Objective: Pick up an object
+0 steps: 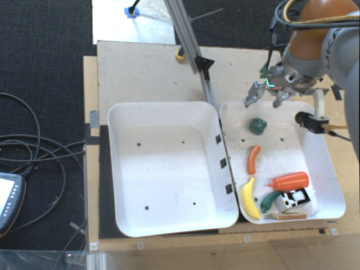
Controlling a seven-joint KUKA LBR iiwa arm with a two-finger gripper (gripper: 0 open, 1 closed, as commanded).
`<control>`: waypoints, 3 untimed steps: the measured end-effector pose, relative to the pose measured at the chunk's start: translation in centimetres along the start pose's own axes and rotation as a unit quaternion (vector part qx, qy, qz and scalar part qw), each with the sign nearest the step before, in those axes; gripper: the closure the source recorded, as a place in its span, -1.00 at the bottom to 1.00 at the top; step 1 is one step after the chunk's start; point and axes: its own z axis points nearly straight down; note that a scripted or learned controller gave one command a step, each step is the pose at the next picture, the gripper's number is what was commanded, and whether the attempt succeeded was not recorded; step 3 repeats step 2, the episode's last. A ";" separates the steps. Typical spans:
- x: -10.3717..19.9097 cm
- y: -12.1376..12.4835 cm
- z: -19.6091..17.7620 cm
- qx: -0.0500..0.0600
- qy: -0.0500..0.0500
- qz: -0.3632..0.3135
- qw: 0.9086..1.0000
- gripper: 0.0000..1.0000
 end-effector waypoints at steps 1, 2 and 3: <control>0.0 0.1 -0.3 -0.002 -0.001 -0.001 1.000 -1.00; 0.2 1.1 5.0 0.000 0.000 -0.001 1.000 -1.00; 0.2 1.1 5.0 0.000 0.000 -0.001 1.000 -1.00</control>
